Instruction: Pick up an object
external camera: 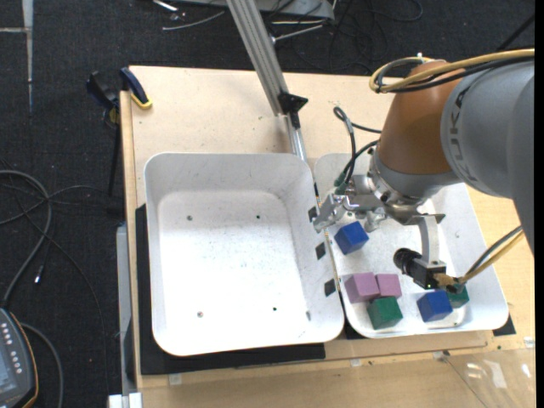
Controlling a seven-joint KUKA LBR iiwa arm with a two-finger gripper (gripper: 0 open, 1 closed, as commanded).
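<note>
My gripper (pixel 352 217) hangs over the near-left part of the right bin (pixel 480 228). A tilted blue cube (pixel 351 238) sits directly beneath it, its top edge tucked under the gripper. Whether the cube is gripped or resting on the bin floor cannot be made out. Further forward lie two purple blocks (pixel 364 286) (pixel 389 283) side by side, a green cube (pixel 385 313) and a second blue cube (pixel 434 305). A small dark green piece (pixel 460 295) sits by the front right rim.
The left bin (pixel 170 177) stands beside the right one; their walls meet just left of the gripper. A metal pole (pixel 259 49) slants down to the bins' far junction. A clamp (pixel 127 87) sits at the bench's far left corner.
</note>
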